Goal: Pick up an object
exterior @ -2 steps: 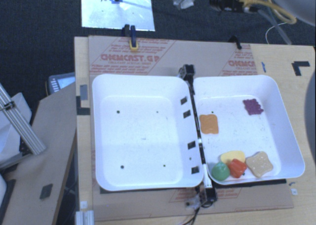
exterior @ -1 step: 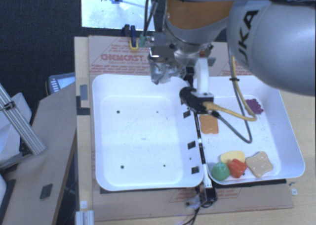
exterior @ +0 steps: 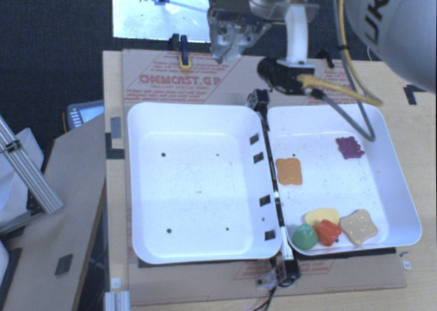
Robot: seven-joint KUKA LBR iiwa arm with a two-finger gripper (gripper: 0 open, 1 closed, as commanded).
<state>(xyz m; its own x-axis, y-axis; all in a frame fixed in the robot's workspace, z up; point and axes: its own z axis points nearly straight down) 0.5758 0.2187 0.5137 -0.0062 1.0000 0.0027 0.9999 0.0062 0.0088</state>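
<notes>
Approach step — gripper (exterior: 225,53) high behind the bins, grip state unreadable; next, descend onto orange slab (exterior: 289,171).

1. Purple piece (exterior: 349,147): small, bumpy, flat, in the right bin (exterior: 389,166) near its far right corner.
2. Orange square (exterior: 289,171): flat, with rounded corners, close to the bin's left wall, midway along it.
3. Yellow piece (exterior: 321,216): rounded, near the bin's front wall.
4. Green ball (exterior: 304,236): at the bin's front left corner, touching the red piece.
5. Red piece (exterior: 328,232): lumpy, between green ball and toast.
6. Toast slice (exterior: 359,226): tan, flat, tilted, by the bin's front wall.
</notes>
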